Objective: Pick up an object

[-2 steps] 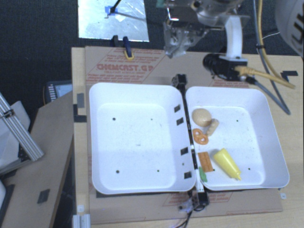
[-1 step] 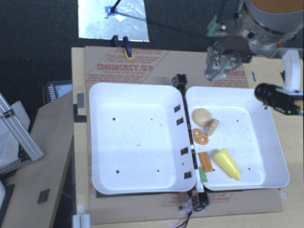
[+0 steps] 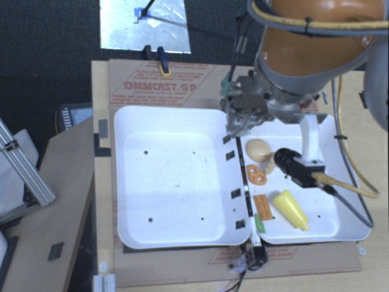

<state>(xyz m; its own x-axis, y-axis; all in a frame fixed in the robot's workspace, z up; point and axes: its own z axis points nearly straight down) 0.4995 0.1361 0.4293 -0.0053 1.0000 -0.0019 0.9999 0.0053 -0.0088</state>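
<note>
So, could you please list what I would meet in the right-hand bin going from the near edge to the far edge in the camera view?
Green piece → yellow cone → orange strip → pretzel → tan rounded item → gripper.

This is a robotics lab, set up for machine trials rather than daily use. The landmark is the left bin [image 3: 173, 184], a plain white tray with small holes in its floor. It lies on printed cardboard [image 3: 161, 85] spread over a wooden tabletop [image 3: 73, 181]. Just right of it, a second bin [image 3: 340, 224] touches it edge to edge. Above that one, the arm [image 3: 316, 29] looms, trailing cables [image 3: 355, 184]. Left of the bin stands an aluminium rail [image 3: 24, 172]; beyond it a foil sheet [image 3: 144, 17] lies on dark carpet.
</note>
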